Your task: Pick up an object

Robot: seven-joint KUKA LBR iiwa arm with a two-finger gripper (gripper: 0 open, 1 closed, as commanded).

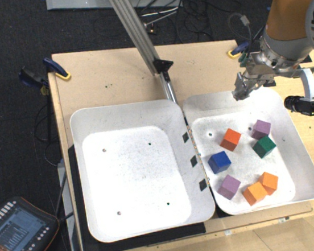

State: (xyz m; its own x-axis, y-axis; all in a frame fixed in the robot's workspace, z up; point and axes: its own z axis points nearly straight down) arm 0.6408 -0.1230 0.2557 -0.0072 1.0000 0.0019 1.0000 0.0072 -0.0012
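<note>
Whether the hand (246, 89) is open or closed I cannot tell, and descending toward the close-set purple cube (261, 128) and green cube (264, 146) at five o'clock risks nudging both.

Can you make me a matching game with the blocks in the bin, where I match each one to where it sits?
Things:
1. blue block
2. green block
3. gripper
4. left bin

Places or states:
A. above the far edge of the right bin
B. holds no blocks
C. just below a purple block
D. near the divider between the bins

Pairs: 1-D, 2-C, 3-A, 4-B
</note>
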